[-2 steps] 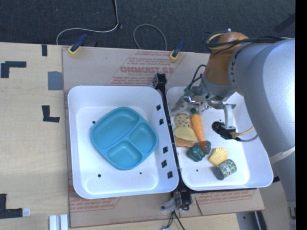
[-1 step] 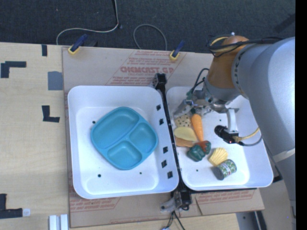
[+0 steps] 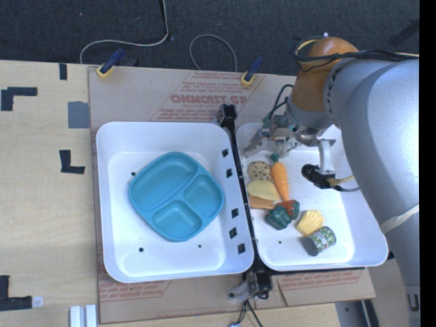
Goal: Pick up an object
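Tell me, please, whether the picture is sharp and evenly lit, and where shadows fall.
Camera view: even, soft light, mild overall softness; the blue tray casts only a faint shadow; the arm's grey body at right is large and blurred; no strong glare on the white bins.

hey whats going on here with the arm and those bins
A grey robot arm reaches in from the right with its gripper low over the back of the right bin, just above a pile of toy food. The carrot, the cookie, the green pepper, the yellow shell-shaped piece and the small can all lie on the bin floor; nothing looks lifted yet. The left bin holds a blue divided plate.
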